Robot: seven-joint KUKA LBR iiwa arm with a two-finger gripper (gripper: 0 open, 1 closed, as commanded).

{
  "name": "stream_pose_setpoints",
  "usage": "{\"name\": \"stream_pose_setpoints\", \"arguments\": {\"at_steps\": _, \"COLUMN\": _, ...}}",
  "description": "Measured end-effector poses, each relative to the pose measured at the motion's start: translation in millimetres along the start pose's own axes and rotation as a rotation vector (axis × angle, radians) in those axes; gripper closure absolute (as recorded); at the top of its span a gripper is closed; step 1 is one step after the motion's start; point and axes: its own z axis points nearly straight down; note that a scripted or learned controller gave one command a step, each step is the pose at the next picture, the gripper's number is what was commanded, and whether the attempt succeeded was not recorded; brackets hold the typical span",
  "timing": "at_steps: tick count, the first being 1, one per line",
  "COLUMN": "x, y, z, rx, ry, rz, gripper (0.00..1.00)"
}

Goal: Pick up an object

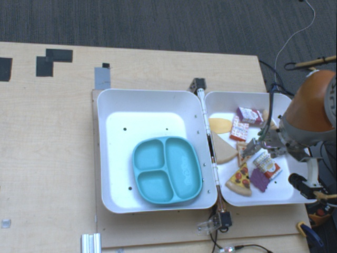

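Observation:
My gripper (253, 147) is down in the right bin (284, 196), among several toy food pieces. A pizza slice (239, 181) and a purple piece (259, 179) lie just in front of it. A red and white packet (268, 165) sits right beside it, and a tan wedge (226, 152) lies to its left. Behind it are a red and white box (239, 130), a maroon packet (249, 115) and a yellow piece (220, 124). The view shows nothing lifted clear of the bin floor.
The left bin (118, 141) holds a teal divided plate (167, 169). The arm's orange band (312, 105) hangs over the right bin's right side. A divider rail (206, 136) runs between the two bins.

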Motion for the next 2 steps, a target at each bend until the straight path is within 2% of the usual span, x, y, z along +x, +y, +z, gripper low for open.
{"name": "stream_pose_setpoints", "arguments": {"at_steps": 1, "x": 40.5, "y": -33.1, "z": 32.7, "rx": -0.025, "ry": -0.011, "rz": 0.001, "gripper": 0.0}}
{"name": "stream_pose_setpoints", "arguments": {"at_steps": 2, "x": 40.0, "y": -31.1, "z": 21.1, "rx": -0.03, "ry": -0.011, "rz": 0.001, "gripper": 1.0}}
